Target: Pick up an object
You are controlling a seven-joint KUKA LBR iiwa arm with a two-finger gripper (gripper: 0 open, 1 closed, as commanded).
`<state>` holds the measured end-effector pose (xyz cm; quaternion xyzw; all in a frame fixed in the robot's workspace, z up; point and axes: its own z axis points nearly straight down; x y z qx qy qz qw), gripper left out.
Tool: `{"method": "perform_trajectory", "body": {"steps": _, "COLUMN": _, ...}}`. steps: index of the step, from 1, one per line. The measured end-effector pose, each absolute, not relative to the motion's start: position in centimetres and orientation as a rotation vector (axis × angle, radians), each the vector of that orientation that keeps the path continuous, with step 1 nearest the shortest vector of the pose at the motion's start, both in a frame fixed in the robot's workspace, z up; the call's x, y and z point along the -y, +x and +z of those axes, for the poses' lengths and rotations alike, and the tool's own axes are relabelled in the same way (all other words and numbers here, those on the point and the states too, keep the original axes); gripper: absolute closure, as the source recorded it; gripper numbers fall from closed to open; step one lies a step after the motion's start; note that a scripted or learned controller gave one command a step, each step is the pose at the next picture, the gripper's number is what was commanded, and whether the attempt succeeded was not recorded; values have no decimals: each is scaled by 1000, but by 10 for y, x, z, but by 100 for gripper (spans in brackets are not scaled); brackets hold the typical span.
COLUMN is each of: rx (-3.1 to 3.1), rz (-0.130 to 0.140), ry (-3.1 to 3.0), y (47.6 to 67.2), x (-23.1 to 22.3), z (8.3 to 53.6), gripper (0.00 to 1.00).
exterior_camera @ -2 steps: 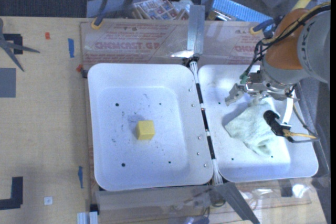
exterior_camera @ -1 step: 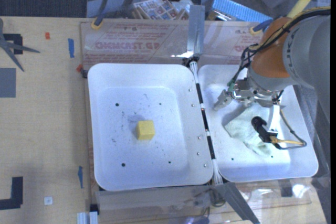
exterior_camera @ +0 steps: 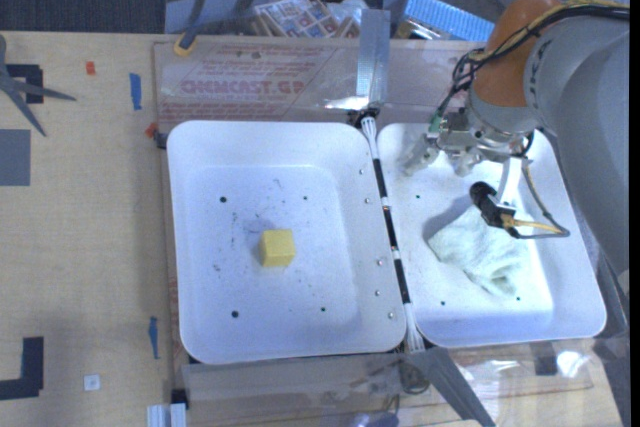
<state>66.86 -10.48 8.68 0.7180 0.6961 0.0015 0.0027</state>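
A crumpled white cloth (exterior_camera: pixel 475 245) lies in the right bin (exterior_camera: pixel 575 315), about the middle of its floor and a little toward the near side; a small yellow block (exterior_camera: pixel 278 247) sits alone in the left bin (exterior_camera: pixel 200 155), near the centre, resting flat on a floor dotted with dark specks and faint scuffs; the two things are well apart, with the bins' meeting rims between them.

The gripper (exterior_camera: pixel 440 160) hangs over the far part of the right bin, to the far left of the cloth and not touching it; its fingers (exterior_camera: pixel 414 158) stand spread apart, released, with nothing between them; one finger points toward the seam between the bins, the other toward the cloth.

Above the gripper the orange band (exterior_camera: pixel 510 40) wraps the wrist, and the grey arm (exterior_camera: pixel 585 95) reaches in from the right, covering the far right corner of the right bin.

The bins sit side by side on a pale wooden bench (exterior_camera: pixel 80 245); along their far edge lies a clear plastic sheet (exterior_camera: pixel 250 80) with red lettering; on the bench to the left are a strip of blue tape (exterior_camera: pixel 135 91), a second blue strip (exterior_camera: pixel 153 335) nearer, and a pair of scissors (exterior_camera: pixel 25 93) at the far left edge.
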Motion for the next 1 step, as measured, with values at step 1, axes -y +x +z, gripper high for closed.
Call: {"method": "perform_trajectory", "body": {"steps": 1, "rx": -2476, "rz": 2, "ry": 1927, "y": 656, "x": 91, "z": 185, "gripper": 0}}
